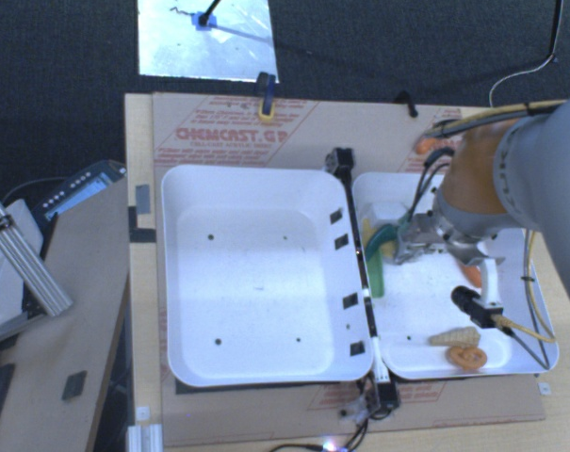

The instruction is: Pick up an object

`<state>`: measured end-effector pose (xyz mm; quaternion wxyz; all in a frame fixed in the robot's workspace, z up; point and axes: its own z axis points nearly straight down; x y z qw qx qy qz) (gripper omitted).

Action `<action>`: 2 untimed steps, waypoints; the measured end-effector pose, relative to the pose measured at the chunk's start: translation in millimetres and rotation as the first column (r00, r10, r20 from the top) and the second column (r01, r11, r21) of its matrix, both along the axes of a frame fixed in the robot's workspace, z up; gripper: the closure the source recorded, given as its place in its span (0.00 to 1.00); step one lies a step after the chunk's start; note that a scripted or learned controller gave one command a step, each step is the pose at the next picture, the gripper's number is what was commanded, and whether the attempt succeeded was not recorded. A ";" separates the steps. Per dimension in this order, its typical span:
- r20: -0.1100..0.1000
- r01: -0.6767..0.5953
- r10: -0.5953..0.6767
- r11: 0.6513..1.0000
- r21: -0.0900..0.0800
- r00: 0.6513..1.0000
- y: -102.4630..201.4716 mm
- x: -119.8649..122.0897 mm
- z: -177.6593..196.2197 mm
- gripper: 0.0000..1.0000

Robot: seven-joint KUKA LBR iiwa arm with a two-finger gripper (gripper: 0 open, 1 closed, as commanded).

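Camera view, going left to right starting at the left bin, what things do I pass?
Left white bin → green object → gripper → nearest orange piece.

On the table, the left bin sat beside the right bin, which held a cone near the table's front edge.

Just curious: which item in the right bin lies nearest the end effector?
The green piece, right beside the end effector; the tan cone and orange piece beside it lie farther off.
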<state>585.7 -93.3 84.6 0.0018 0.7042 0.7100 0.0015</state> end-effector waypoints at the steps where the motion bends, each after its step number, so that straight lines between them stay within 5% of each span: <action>1: 0.011 0.000 0.000 1.000 0.000 1.000 21.1 32.4 113.9 1.00; 2: 0.015 0.003 -0.003 1.000 -0.001 1.000 21.9 16.0 298.8 1.00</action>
